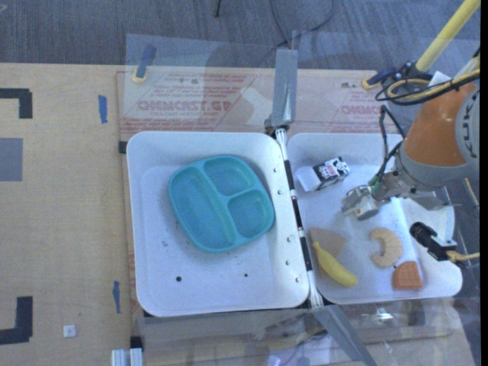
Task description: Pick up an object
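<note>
From my end, the arm (435, 139) comes in from the right of the camera view, its orange band above the far right part of the right bin (366, 152). The gripper (360, 203) hangs over the middle of that bin, pointing towards the divider between the two bins. At this slant the metal tip is a small bright smear, so I cannot tell whether it is spread or pressed together, and I see nothing pinched in it. The candidates for a pick lie around it in the right bin. A small white and black item (324, 174), possibly a toy car, sits near the bin's far left corner, up and to the left of the gripper and apart from it. A tan wedge (330, 240) lies below the gripper near the divider. A yellow banana (335, 266) lies just beside the wedge on its near side, seeming to touch its lower edge. A pale brown crescent (387, 247) lies to the right of the wedge, below and right of the gripper. An orange block (407, 276) sits just beyond the crescent, near the bin's near right corner. In the left bin (213, 280), a teal divided plate (221, 202) lies flat near the middle, well apart from the gripper. Both bins rest on the pale wooden bench (61, 204).
</note>
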Motion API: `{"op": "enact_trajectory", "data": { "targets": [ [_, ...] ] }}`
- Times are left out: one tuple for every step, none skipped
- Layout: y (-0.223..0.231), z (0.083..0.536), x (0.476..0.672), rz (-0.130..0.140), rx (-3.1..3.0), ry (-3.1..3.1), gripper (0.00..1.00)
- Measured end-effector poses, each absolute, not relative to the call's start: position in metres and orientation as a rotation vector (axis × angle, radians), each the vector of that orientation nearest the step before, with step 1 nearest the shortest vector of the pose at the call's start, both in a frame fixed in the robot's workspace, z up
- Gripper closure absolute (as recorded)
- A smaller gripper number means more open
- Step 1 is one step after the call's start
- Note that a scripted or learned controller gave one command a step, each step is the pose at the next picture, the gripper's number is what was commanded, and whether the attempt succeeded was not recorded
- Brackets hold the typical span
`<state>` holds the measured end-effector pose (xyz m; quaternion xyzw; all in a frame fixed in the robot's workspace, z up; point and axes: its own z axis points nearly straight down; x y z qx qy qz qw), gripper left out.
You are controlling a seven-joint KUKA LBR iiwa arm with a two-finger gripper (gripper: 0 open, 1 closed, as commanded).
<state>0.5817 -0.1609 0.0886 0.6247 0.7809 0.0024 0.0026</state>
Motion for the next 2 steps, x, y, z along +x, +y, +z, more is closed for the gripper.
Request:
{"op": "enact_trajectory", "data": {
  "targets": [
    [-0.166, 0.1, 0.582, 0.011, 1.965, 2.436, 1.0],
    [-0.101, 0.182, 0.636, 0.0, 2.203, 2.237, 1.0]
  ]
}}
